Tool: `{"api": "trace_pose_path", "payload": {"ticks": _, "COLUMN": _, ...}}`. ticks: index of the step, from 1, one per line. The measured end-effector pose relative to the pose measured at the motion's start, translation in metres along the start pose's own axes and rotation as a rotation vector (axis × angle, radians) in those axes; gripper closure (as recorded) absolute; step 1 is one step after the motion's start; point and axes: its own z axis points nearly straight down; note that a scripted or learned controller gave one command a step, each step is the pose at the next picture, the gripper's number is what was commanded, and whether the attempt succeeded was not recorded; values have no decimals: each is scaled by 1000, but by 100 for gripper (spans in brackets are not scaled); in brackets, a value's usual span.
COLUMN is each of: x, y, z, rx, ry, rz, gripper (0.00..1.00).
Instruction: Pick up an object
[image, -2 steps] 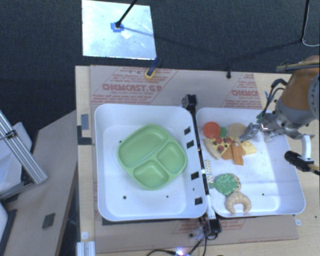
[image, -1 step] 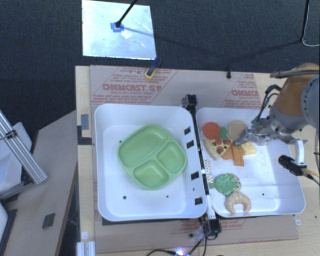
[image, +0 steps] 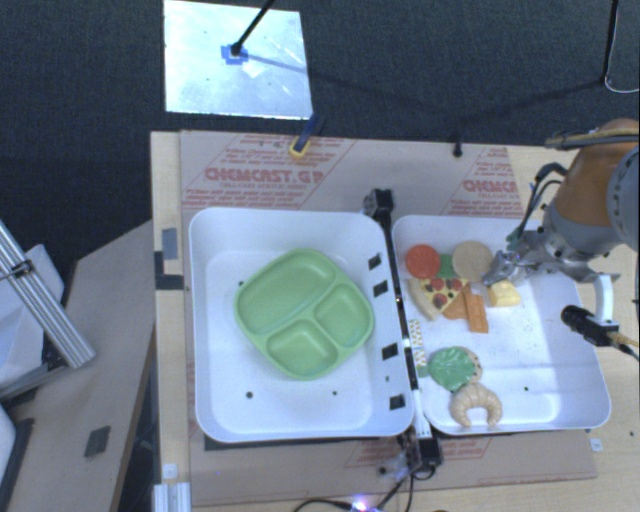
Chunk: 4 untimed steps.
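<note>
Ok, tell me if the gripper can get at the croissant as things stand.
Probably yes. The croissant lies at the near edge of the right bin, uncovered from above. The gripper sits further back by the yellow block; the green toy touches the croissant.

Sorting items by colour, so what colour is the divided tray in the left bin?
Light green; the divided tray shows clearly in the camera view.

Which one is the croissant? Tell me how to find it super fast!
Look in the right-hand white bin, the one full of toy food. Go to its front edge, nearest the camera, just below the green leafy piece. The croissant is the tan, curved, crescent-shaped pastry there; nothing else in that bin is bent like a moon.
</note>
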Motion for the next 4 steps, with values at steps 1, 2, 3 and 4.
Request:
{"api": "trace_pose_path", "payload": {"ticks": 1, "x": -4, "y": 0, "z": -64, "rx": -1, "ry": 0, "rz": 1, "gripper": 100}}
{"api": "trace_pose_path", "payload": {"ticks": 2, "x": -1, "y": 6, "z": -128, "rx": -2, "ry": -1, "rz": -2, "gripper": 100}}
{"api": "trace_pose_path", "payload": {"ticks": 3, "x": -1, "y": 7, "z": -128, "rx": 2, "ry": 1, "rz": -2, "gripper": 100}}
{"api": "trace_pose_path", "payload": {"ticks": 4, "x": 51, "y": -9, "z": -119, "rx": 5, "ry": 2, "rz": -4, "gripper": 100}}
